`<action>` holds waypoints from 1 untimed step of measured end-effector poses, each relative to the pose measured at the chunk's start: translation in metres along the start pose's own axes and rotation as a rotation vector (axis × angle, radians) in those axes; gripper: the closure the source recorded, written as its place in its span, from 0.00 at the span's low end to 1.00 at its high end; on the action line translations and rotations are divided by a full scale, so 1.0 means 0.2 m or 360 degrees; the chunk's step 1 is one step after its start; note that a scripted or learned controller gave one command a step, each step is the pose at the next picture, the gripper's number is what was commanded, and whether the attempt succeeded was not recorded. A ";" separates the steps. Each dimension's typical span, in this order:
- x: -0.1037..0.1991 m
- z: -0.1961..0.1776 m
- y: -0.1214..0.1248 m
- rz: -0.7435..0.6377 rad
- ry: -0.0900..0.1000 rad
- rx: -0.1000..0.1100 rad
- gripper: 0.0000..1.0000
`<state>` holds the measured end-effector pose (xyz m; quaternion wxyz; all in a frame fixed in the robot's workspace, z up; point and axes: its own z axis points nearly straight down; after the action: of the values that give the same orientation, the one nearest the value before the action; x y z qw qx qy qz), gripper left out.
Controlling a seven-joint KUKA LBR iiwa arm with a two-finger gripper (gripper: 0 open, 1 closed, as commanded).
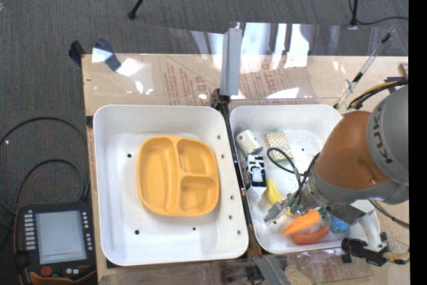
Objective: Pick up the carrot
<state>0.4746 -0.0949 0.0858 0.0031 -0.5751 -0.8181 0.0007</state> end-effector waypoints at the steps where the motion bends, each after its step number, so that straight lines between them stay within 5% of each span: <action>1: -0.07 -0.01 0.00 0.0765 -0.0001 -0.0001 0.00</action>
<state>0.4786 -0.1076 0.0884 0.0023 -0.7533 -0.6577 0.0014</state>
